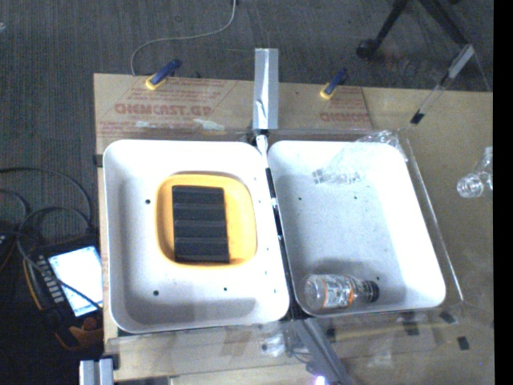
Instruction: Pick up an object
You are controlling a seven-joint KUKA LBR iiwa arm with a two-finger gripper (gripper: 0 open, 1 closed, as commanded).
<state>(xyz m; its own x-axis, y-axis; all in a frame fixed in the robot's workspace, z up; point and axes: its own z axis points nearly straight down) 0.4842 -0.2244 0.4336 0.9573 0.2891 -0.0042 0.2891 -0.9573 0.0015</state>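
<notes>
A yellow rectangular block with a black ribbed top (203, 221) lies flat in the middle of the left bin (128, 295). A small clear bottle with an orange label and dark cap (341, 290) lies on its side at the front edge of the right bin (417, 239). A crumpled clear plastic piece (337, 174) rests near the back of the right bin.
Two blue-and-yellow clamps (163, 73) (333, 83) hold the cardboard backing. A metal upright (265, 95) stands behind the seam between the bins. A clear plastic item (474, 181) lies on the bench at the right. A tablet (74, 277) and cables sit on the floor at the left.
</notes>
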